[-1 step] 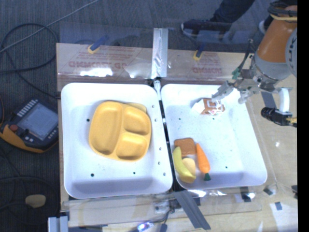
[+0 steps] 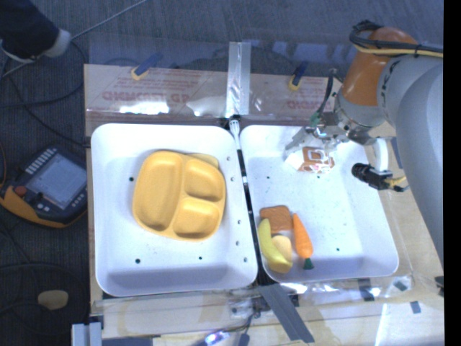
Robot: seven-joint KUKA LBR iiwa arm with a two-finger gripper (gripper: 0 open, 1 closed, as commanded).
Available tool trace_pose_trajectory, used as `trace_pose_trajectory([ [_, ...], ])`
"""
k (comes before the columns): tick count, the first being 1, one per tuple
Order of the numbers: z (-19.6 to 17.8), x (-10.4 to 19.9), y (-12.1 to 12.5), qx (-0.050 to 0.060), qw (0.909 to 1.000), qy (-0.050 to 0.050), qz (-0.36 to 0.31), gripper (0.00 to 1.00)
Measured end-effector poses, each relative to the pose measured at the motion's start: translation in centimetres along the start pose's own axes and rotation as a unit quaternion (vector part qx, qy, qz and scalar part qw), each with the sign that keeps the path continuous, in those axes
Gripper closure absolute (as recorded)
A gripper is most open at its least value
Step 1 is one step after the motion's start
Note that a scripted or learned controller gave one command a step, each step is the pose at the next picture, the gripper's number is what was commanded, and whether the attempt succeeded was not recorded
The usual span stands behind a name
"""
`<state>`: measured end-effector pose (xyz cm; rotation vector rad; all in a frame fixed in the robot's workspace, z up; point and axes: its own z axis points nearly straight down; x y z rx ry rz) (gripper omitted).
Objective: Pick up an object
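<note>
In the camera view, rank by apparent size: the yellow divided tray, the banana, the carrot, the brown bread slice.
1. Yellow divided tray, by far.
2. Banana.
3. Carrot and brown bread slice: too alike to rank.

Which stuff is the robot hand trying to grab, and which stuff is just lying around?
For the job:
- hand, low in the right bin
- small white and orange packet just under it
- banana, carrot and brown bread slice, also pickable

Just lying about:
- yellow divided tray in the left bin
- handheld controller on the floor
</note>
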<state>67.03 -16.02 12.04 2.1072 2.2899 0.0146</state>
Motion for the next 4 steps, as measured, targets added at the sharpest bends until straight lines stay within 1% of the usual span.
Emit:
trace_pose_trajectory([
  [1, 3.3, -2.5, -0.2, 0.011, 0.9999, 0.006, 0.001, 0.00],
  [2, 3.1, -2.6, -4.6, 0.011, 0.9999, 0.005, 0.008, 0.00],
  [3, 2.1, -2.5, -4.4, 0.009, 0.9999, 0.005, 0.008, 1.00],
  [4, -10.4, 4.3, -1.6, 0.015, 0.9987, 0.006, 0.049, 1.00],
])
